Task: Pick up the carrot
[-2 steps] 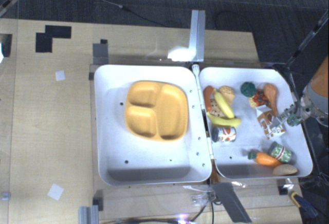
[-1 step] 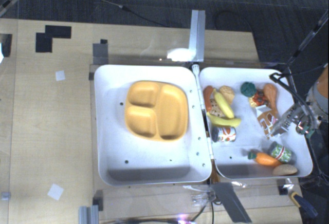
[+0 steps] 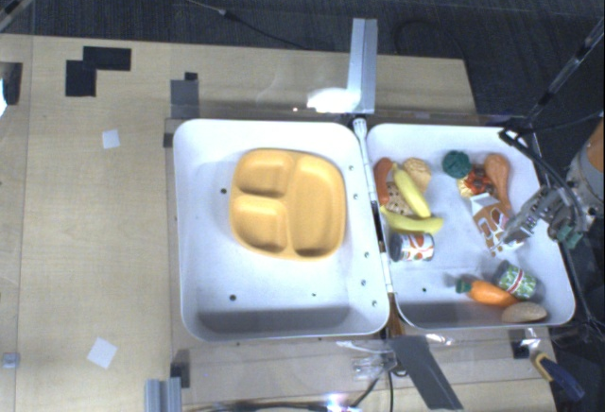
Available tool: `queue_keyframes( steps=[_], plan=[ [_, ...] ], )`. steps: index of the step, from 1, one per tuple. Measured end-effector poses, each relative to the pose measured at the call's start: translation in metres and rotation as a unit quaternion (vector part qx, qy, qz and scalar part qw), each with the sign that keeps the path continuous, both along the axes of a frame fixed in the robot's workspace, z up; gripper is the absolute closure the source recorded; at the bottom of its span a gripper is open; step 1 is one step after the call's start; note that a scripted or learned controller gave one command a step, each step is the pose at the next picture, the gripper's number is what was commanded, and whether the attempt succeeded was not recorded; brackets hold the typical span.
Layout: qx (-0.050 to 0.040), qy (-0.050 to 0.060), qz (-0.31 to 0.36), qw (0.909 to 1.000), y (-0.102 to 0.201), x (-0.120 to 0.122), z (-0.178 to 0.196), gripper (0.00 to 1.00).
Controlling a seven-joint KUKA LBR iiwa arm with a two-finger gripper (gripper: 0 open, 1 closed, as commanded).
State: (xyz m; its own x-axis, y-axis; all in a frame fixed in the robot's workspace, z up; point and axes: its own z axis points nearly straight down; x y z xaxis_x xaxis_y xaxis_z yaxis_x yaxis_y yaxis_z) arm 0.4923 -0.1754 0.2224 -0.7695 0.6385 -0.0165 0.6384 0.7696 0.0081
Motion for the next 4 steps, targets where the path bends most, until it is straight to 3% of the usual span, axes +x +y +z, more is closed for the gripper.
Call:
queue_keyframes(
  steps=[1, 2, 3, 4],
  plan=[
    [-0.0008, 0.004, 0.146, 0.9892, 0.012, 0.014, -0.003, 1.0],
    [-0.0021, 0.004, 0.203, 0.9791, -0.016, 0.048, -0.004, 1.0],
    [-0.0028, 0.005, 0.317, 0.9485, -0.007, 0.039, -0.031, 1.0],
    [-0.0029, 0.005, 0.317, 0.9485, -0.007, 0.039, -0.031, 0.0]
  ],
)
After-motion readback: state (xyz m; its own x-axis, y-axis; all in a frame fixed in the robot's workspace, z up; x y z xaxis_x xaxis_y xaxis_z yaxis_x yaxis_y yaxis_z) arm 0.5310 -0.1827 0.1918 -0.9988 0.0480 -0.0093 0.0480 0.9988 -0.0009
